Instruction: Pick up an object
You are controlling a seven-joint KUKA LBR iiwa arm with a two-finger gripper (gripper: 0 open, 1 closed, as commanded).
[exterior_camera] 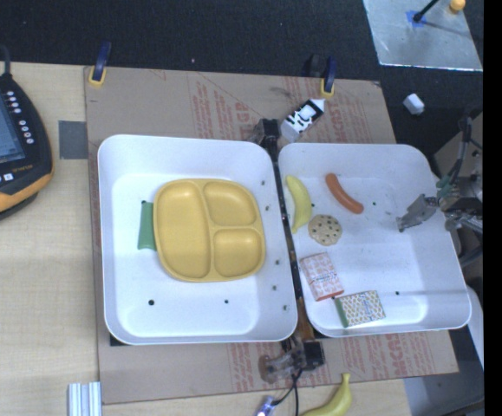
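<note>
- so, largest first: the left bin [120,310] carries a yellow divided tray [209,229] lying over a green piece [146,225] at its left side.
- the right bin [424,306] holds the candidates: a banana [299,201] by the divider, a sausage [344,192], a round cookie [324,229], a red packet [320,275] and a green-edged card [360,308].
- the gripper [411,216] sits at the right bin's right side, above bare floor, well apart from every item; whether it is spread or pressed together, i cannot tell.
- judging by this, the approach step is in hand: nothing is grasped, and the next move calls for travelling left over one item, likely the sausage, then descending.
</note>
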